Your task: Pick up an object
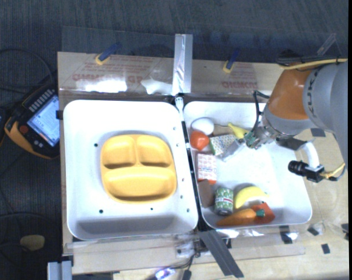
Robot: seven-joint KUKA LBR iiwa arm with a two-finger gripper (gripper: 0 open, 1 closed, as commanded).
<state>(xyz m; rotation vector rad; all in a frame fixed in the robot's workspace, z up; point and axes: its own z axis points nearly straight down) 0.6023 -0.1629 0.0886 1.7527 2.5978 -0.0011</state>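
Right bin (pixel 292 198) holds a cluster: white egg (pixel 203 125) and red tomato (pixel 199 140) at upper left of the bin, small banana (pixel 238 131) and a grey-green packet (pixel 224 145) just right of them, red-white carton (pixel 206 167) below, then green can (pixel 224 198), yellow lemon (pixel 249 196) and orange carrot (pixel 239 216) w/ a red piece (pixel 264 213) at bottom. Gripper (pixel 254 137) sits mid-right of frame, just right of banana & packet, near touching; can't tell how wide it's open or if it has anything. Left bin (pixel 77 179) has a yellow divided tray (pixel 138 167) at centre.
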